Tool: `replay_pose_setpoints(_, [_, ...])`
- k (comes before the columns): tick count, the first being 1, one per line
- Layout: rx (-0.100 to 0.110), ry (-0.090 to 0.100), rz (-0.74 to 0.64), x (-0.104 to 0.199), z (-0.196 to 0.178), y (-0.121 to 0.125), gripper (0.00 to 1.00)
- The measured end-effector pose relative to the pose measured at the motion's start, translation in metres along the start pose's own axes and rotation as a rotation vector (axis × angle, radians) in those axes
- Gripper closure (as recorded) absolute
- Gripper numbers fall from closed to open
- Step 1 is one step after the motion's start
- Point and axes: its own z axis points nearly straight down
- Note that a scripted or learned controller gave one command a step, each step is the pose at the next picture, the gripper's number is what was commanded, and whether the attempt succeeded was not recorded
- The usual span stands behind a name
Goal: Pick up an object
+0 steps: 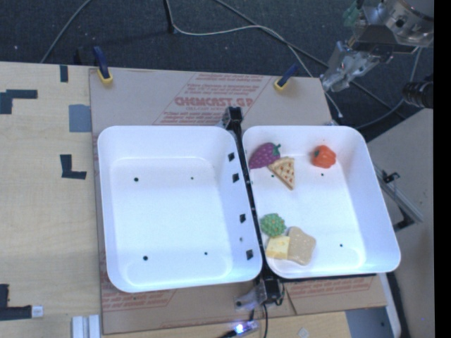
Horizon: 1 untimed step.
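Looking from the near edge of the tabletop (42,210), we meet two shallow white bins set side by side on a brown cardboard sheet (211,101). The left bin (113,189) and the right bin (373,210) touch along a black clipped seam. In the right bin, nearest us, a yellow cheese piece (277,247) and a tan bread slice (301,246) lie touching each other close to the seam, with a green broccoli-like piece (273,224) just behind them. Farther back, a tan waffle wedge (284,172) lies against a purple grape bunch (263,155) beside the seam, and an orange-red tomato-like piece (323,156) sits apart from them toward the right. Beyond the bins, two yellow-and-blue clamps (103,69) pin the cardboard's far edge. Farthest off, at the upper right, the tool (338,76) hangs above the dark floor past the right bin's far corner, well apart from every object; we cannot tell how its jaws stand.
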Motion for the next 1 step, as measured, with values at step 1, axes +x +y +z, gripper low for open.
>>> replay_pose_setpoints(1, [0.004, -0.001, 0.005, -0.035, -0.0169, -0.0443, 1.0])
